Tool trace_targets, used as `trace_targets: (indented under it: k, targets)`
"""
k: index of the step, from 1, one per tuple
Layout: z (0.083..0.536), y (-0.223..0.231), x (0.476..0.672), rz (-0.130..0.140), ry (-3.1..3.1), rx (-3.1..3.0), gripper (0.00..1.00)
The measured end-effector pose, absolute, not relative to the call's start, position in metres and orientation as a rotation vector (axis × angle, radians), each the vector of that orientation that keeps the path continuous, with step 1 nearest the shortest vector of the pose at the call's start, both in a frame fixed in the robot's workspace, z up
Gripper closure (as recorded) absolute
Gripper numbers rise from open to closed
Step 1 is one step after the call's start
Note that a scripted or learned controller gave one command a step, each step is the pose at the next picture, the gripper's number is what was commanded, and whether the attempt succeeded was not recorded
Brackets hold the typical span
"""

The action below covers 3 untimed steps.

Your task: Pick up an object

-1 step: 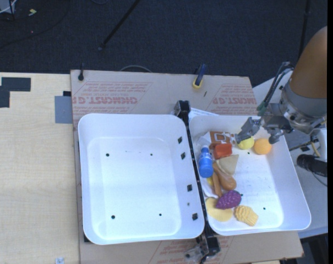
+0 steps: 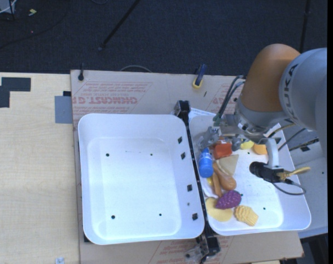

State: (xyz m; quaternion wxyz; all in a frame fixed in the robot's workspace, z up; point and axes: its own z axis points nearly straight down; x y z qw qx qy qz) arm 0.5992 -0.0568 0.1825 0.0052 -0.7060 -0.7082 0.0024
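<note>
Hovering hand [image 2: 221, 138] — above glossy red block [image 2: 223, 149].

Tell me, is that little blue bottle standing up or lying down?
Lying down. The blue bottle rests on its side in the right bin, along the wall next to the left bin, its pale cap pointing away from the camera.

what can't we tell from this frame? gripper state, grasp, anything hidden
- Gripper: the wrist and arm body cover it in the camera view, so its state and any grasp are unreadable.
- Red object: its upper part is hidden under the wrist; contact is unclear.
- Right bin: its far right corner is hidden by the arm.
</note>
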Motion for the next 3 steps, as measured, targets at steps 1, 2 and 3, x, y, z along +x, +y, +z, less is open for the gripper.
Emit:
trace_targets:
  k: [1,2,3]
  targets:
    - [0.197,-0.061,0.601,0.003,-2.215,-2.221,1.00]
    - [0.189,-0.048,0.544,0.007,-2.212,-2.220,1.00]
    - [0.202,0.026,0.590,-0.003,-2.228,-2.213,1.00]
